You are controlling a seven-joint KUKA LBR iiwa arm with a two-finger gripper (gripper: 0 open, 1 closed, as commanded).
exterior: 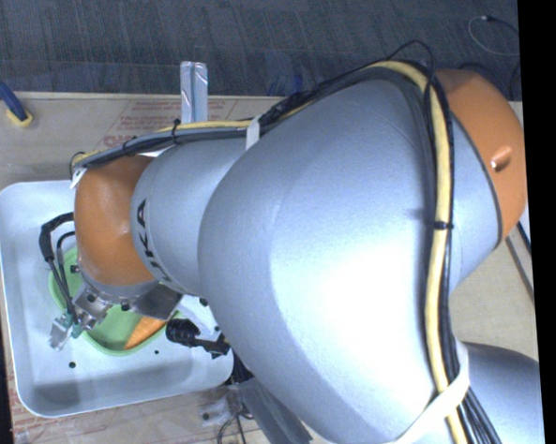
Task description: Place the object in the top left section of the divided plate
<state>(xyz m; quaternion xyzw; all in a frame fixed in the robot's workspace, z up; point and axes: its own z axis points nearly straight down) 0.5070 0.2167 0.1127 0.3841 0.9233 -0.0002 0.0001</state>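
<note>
We are hanging our claw (66, 325) low over the green divided plate (105, 336) in the white bin (28, 279), likely to place there, though we cannot tell its state.

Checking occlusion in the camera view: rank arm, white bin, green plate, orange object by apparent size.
1. arm, inflated by nearness to the camera
2. white bin, partly covered
3. green plate, mostly hidden
4. orange object, a sliver

Gripper sits by the plate.

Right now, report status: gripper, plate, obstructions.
Gripper low over left bin, at green plate edge. Orange object on plate, partly under wrist. Arm blocks most of the view.
</note>
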